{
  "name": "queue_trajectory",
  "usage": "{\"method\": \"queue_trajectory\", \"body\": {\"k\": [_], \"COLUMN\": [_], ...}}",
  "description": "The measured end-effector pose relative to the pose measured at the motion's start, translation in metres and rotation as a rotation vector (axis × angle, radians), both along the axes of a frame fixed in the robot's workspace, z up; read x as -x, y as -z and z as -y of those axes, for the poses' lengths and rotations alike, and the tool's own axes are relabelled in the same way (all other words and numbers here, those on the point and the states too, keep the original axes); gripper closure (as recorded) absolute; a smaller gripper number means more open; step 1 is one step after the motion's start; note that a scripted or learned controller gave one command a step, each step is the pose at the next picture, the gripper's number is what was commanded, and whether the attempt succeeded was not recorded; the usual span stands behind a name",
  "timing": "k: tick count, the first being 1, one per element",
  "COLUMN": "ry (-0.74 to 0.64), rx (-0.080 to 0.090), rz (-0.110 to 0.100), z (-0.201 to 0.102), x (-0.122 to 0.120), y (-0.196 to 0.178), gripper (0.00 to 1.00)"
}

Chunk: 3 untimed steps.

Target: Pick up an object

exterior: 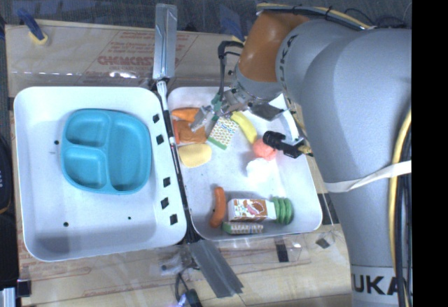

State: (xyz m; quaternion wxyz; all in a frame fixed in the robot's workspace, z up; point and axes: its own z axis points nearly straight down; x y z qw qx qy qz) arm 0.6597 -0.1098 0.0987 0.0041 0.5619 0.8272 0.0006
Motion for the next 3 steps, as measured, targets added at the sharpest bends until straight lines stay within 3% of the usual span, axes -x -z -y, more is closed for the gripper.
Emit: {"method": "queue_trajectory", "body": {"k": [1, 2, 3], "ry": [0.044, -0.074, -0.076], "rx": [-0.001, 0.002, 0.005], "rz": [0.006, 0.01, 0.013], "z": [0.027, 0.0, 0.001], "x": [0.03, 0.064, 0.062], "y": [-0.002, -0.001, -0.013], "gripper": [0.0, 0.0, 1.0]}}
